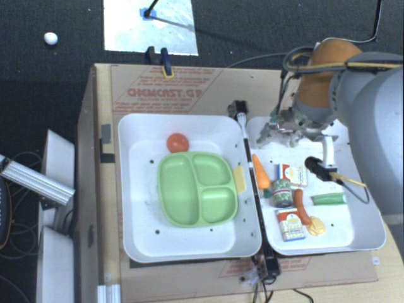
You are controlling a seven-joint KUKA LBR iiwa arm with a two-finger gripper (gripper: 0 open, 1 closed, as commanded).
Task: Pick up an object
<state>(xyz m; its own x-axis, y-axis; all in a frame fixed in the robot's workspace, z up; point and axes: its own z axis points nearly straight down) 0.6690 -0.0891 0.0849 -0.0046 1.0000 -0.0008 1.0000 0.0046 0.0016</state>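
Observation:
My gripper (pixel 281 131) hovers over the far left corner of the right bin (pixel 369 223), above bare white floor. In front of it lie an orange carrot (pixel 259 172), a red-and-white carton (pixel 294 174), a small can (pixel 282 193), a reddish sausage (pixel 301 207), a second carton (pixel 290 225), a yellow lump (pixel 316 226) and a green stick-shaped piece (pixel 328 199). None of them touches the gripper. The carrot is the nearest, a short way below it along the bin's left wall.
The left bin (pixel 134 169) holds a green divided plate (pixel 194 188), a red ball (pixel 177 142) behind it and a yellow piece (pixel 239 179) at its right wall. The arm's grey body covers the right bin's far right part.

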